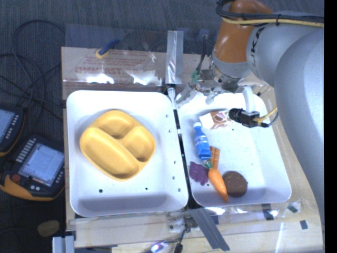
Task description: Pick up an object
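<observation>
The right bin [274,157] holds a blue bottle [201,140], an orange carrot [217,181], a purple toy [198,172], a brown ball [235,183] and a small white-and-brown carton [220,118]. My gripper [217,88] hangs below the orange band, over the bin's far edge and just behind the carton. A black part with a yellow cable [246,117] sticks out beside the carton. A large yellow moulded object [117,143] lies in the left bin [79,194].
A teach pendant [31,165] and cables lie on the floor to the left. Clear plastic sheeting [126,62] and a small blue-and-yellow item [105,49] sit behind the bins. The grey arm [300,88] covers the right side.
</observation>
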Robot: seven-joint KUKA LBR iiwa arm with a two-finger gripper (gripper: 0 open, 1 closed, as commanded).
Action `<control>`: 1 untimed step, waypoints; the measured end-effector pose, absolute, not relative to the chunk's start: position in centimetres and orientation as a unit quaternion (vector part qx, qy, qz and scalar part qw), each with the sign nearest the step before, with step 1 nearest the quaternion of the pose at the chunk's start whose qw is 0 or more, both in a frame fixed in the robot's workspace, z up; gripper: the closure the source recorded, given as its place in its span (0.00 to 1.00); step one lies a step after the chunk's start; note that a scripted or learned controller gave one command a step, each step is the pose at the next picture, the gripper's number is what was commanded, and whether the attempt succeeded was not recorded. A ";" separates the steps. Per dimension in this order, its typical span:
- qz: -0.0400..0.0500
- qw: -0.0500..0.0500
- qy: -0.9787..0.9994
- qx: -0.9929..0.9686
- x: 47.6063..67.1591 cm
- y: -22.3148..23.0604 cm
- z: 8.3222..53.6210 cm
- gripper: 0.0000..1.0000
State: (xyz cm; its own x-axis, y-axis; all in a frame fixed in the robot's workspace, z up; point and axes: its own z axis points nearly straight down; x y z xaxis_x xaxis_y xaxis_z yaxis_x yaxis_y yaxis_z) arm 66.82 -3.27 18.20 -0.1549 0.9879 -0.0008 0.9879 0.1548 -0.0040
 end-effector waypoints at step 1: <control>0.001 0.002 -0.797 -0.604 59.0 -10.5 11.1 0.00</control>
State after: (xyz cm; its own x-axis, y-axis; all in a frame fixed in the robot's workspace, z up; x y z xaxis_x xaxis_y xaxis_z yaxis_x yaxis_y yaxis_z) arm 58.99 -10.49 11.11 -0.2698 0.9629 0.0017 0.9629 0.2698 -0.0048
